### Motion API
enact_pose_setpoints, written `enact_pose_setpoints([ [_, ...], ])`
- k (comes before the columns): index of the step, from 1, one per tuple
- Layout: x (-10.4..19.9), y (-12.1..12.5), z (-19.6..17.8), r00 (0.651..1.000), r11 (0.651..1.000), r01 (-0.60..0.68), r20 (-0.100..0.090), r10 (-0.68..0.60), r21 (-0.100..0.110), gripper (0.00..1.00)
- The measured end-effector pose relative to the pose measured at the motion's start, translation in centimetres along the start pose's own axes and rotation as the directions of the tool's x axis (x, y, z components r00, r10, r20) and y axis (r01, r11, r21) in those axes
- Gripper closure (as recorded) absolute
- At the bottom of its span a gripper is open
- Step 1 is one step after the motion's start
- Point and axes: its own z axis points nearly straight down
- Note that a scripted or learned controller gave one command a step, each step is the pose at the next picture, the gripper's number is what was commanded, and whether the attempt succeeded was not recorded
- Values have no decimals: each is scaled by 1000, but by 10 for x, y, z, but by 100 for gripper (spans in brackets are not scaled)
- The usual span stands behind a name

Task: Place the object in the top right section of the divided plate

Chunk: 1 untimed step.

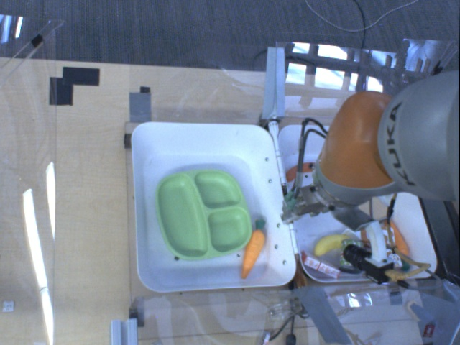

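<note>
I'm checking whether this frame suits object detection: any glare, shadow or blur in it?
Camera view: bright streaks of glare lie on the clear panel over the wooden bench; the green divided plastic plate and orange toy carrot are sharp, with soft shadows; the grey and orange arm close to the lens looks slightly soft.

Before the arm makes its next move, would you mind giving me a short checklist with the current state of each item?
1. Divided plate lies flat in the left bin: ok.
2. Its top right section holds nothing: ok.
3. Carrot is in that section: not ok, it lies in the bin beside the plate.
4. Gripper holds an object: cannot tell.
5. Banana lies in the right bin: ok.
</note>
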Motion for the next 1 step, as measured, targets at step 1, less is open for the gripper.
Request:
enact_pose_setpoints([
  [1,-146,-41,-30,998,998,-69,3,69,-1,100],
])
